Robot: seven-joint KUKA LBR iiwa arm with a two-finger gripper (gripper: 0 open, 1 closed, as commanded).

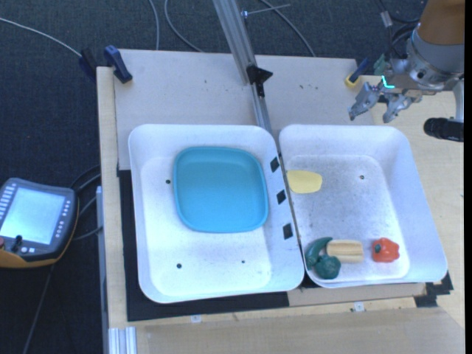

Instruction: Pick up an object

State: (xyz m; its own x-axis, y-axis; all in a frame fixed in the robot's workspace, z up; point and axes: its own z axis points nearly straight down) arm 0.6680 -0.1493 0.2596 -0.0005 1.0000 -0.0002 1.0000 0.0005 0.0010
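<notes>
1. Nearest the lens, a handheld control screen (33,220) sits on dark carpet at the left, partly cut off.
2. Up at the far right, the gripper (377,106) hangs spread open and empty above the right bin's (420,198) back rim.
3. That bin holds a yellow piece (304,181) by its left wall, and a green vegetable (323,258), tan block (345,251) and red pepper (384,250) along the front.
4. A blue plate (220,189) fills the left bin (151,198).
</notes>
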